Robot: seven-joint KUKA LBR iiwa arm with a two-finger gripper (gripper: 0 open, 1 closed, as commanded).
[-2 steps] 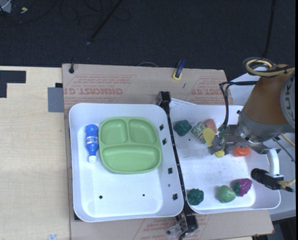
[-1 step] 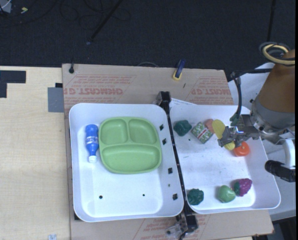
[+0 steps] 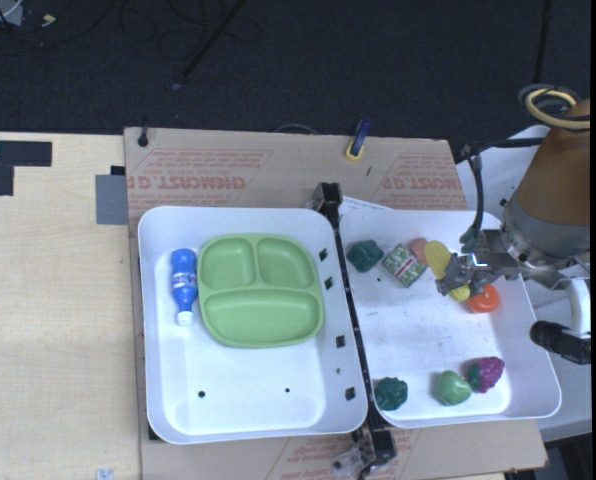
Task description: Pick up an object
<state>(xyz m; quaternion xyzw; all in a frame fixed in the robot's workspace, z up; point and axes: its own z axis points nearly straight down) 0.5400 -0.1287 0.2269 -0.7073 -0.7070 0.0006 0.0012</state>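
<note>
The right bin (image 3: 418, 328) holds several small toys: a dark green piece (image 3: 364, 256), a green-and-red box-like piece (image 3: 403, 265), a yellow piece (image 3: 437, 257), an orange piece (image 3: 483, 299), a dark green lump (image 3: 390, 393), a light green piece (image 3: 452, 388) and a purple grape cluster (image 3: 486, 372). My gripper (image 3: 459, 277) hangs low over the right side of this bin, right beside the yellow and orange pieces. A bit of yellow shows at its tips, but whether it is gripped is unclear.
The left bin (image 3: 168, 368) carries a green divided plate (image 3: 260, 290) and a blue bottle (image 3: 182, 283) lying along its left side. A black divider (image 3: 344, 308) separates the bins. The arm's orange band (image 3: 563, 168) and cables sit at the right.
</note>
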